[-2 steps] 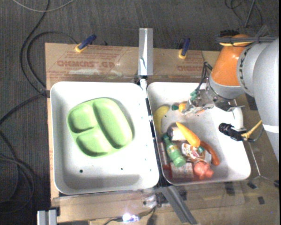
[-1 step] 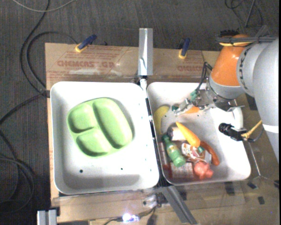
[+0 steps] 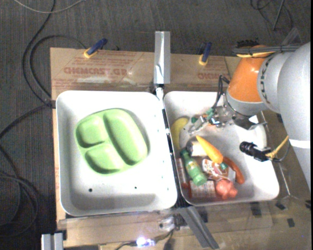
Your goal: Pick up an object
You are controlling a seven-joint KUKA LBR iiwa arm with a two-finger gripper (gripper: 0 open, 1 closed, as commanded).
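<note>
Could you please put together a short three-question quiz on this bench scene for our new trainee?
1. True or false: the green three-compartment plastic tray lies in the right white bin.
2. Which bin is the pincer over? A) left B) right
3. Fill in: the orange plastic carrot lies beside a yellow ____.

Key: 1 false, it lies in the left white bin; 2 B; 3 banana.
</note>
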